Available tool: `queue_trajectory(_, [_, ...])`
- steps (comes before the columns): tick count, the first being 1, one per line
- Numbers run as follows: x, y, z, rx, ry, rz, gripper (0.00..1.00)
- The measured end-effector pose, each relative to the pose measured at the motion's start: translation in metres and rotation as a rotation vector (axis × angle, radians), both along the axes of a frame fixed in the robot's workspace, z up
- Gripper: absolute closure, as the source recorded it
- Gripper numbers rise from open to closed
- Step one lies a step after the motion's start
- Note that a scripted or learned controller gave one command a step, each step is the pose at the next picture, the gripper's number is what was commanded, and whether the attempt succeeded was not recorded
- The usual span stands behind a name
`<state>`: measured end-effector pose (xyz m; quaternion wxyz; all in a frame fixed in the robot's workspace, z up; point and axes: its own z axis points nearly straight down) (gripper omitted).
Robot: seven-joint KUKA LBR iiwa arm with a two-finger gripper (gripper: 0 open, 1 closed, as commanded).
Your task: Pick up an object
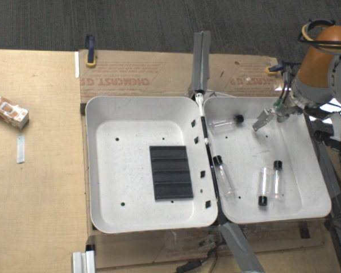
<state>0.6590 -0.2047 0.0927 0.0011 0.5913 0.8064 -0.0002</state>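
- Gripper (263,120) over far part of right bin (307,152); finger state: cannot tell
- Clear tubes with black caps in right bin: one (224,121) near gripper, one (223,176) by left wall, two (270,183) near front
- Black ribbed block (171,173) in left bin (102,152)

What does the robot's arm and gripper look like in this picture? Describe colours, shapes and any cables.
The arm is rounded, with an orange band above a grey wrist section. A yellow-and-black cable loops over its top. The gripper is small, grey and metallic, with slim fingers; green and red wiring shows near its base.
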Motion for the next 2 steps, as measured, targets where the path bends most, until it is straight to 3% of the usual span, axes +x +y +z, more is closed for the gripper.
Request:
queue_trajectory(1, [-0.027, 0.048, 0.000, 0.001, 0.000, 0.025, 0.00])
queue_trajectory(2, [-0.093, -0.005, 0.010, 0.001, 0.000, 0.229, 0.00])
